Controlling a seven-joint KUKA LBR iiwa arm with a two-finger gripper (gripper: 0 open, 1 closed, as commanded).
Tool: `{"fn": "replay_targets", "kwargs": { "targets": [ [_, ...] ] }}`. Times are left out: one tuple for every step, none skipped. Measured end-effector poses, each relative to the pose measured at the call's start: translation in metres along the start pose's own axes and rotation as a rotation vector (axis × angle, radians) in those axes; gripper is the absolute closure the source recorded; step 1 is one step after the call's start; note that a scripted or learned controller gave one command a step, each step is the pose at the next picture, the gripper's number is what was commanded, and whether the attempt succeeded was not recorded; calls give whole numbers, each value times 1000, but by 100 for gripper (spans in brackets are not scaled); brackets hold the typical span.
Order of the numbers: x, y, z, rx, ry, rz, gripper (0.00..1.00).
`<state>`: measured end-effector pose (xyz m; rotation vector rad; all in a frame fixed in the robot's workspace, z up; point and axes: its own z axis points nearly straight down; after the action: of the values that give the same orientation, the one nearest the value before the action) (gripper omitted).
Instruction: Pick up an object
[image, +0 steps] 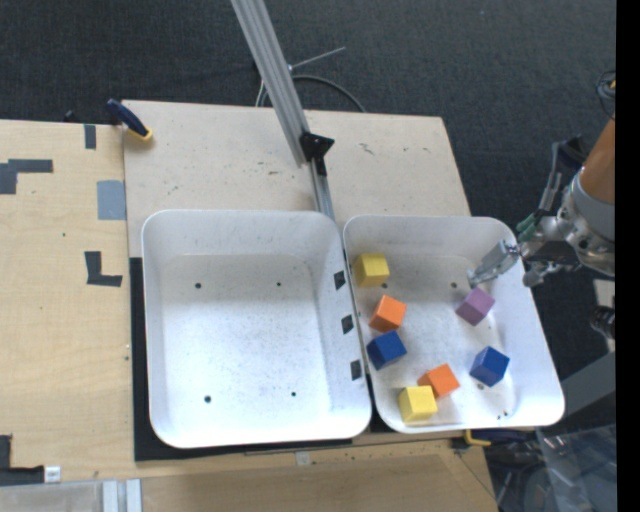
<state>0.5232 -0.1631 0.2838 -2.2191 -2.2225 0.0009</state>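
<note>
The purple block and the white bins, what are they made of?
The purple block looks like painted wood or foam: flat matte colour, soft edges; hard to tell which. The bins look like thin moulded plastic: smooth white walls, rounded corners, speckled with scuffs.

Even, fairly bright overhead light, soft shadows, slightly soft focus, mild glare.

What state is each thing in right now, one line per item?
pincer: above the right bin's far right side, holding nothing visible
purple cube: loose, tilted, just below the pincer
yellow cube: resting, far left of right bin
left bin: holds no cubes
</note>
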Motion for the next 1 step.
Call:
{"fn": "replay_targets", "kwargs": {
  "targets": [
    [-22, 1, 73, 8, 1, 3, 0]
  ]
}}
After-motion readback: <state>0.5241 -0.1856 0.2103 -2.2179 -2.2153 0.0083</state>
